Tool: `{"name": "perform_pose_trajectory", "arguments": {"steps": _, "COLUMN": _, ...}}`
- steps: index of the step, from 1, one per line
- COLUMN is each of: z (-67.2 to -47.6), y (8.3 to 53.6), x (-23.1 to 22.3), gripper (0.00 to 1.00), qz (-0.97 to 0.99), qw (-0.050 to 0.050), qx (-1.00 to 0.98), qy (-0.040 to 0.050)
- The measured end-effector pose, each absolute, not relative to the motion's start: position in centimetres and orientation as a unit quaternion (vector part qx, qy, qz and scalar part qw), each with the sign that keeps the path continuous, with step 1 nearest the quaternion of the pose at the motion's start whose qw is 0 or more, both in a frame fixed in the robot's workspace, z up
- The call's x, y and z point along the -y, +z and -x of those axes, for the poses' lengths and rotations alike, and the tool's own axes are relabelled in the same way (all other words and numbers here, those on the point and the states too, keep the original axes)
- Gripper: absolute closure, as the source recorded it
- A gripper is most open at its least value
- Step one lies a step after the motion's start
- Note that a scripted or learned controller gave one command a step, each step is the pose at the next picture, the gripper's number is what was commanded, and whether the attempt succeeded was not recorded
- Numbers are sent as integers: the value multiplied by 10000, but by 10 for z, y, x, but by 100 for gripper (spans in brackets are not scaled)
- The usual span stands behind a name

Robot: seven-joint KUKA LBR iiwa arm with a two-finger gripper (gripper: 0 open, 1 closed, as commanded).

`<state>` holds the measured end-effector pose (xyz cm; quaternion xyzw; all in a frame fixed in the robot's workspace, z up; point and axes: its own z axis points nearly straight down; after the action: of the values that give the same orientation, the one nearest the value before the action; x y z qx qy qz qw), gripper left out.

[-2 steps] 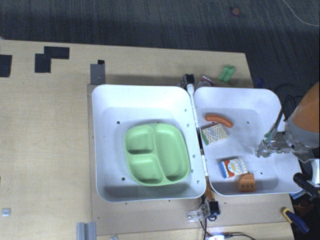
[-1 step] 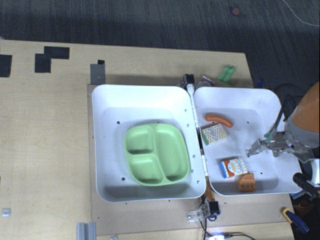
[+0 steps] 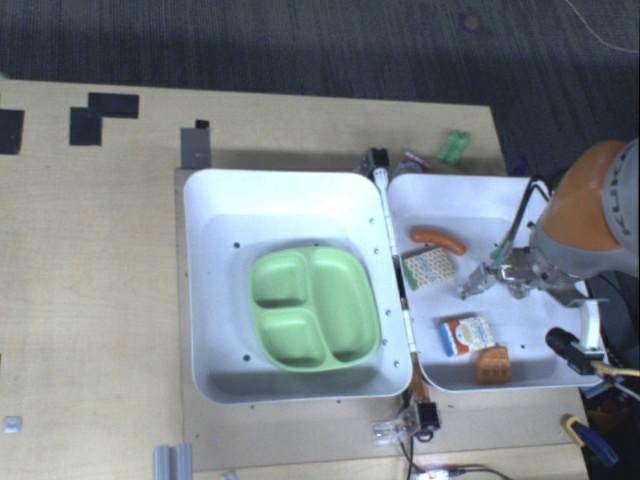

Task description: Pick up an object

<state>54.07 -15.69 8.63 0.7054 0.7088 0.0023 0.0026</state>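
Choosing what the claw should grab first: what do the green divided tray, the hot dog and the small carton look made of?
Green divided tray: looks like moulded plastic, smooth with a soft sheen, rounded compartment walls.
Hot dog: probably a plastic or rubber toy, uniform orange-red and slightly glossy.
Small carton: seems to be printed cardboard or a plastic imitation; flat faces with coloured graphics, too blurred to settle.

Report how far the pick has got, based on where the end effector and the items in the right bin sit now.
Done: the grey arm has its end effector down inside the right white bin. In hand: nothing visibly; it sits between items, with no object seen in its grip. Left: grasp and lift one item, such as the orange sausage-shaped toy, the patterned flat packet, the small blue-and-white carton or the brown block, all lying on the bin floor.
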Motion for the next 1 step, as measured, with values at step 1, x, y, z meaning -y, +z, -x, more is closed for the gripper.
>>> {"name": "perform_pose_trajectory", "arguments": {"steps": 1, "z": -491, "y": 87, "x": 110, "gripper": 0, "qz": -7062, "qw": 46, "qx": -7080, "qy": 31}}
